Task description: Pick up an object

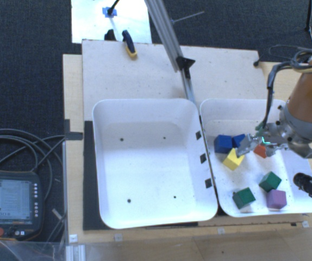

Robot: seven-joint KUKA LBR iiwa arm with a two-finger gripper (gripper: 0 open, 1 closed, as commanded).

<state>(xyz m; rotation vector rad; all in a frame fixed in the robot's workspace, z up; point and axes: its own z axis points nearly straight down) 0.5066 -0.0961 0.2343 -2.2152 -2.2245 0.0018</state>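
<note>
The right bin (237, 109) holds several small blocks: two blue ones (223, 143) side by side, a yellow one (233, 159), a red one (260, 151) partly under the gripper, two green ones (244, 197) and a purple one (276, 199). My gripper (249, 145) reaches in from the right and hangs low over the bin's middle, between the blue blocks, the yellow block and the red block. Its tips sit right beside the second blue block (238, 140). I see no block clearly between them.
The left bin (110, 118) lies beside the right one. A grey pole (167, 31) slants down from the top to the bins' shared edge. A teach pendant (12, 203) with cables sits at the lower left, off the bench.
</note>
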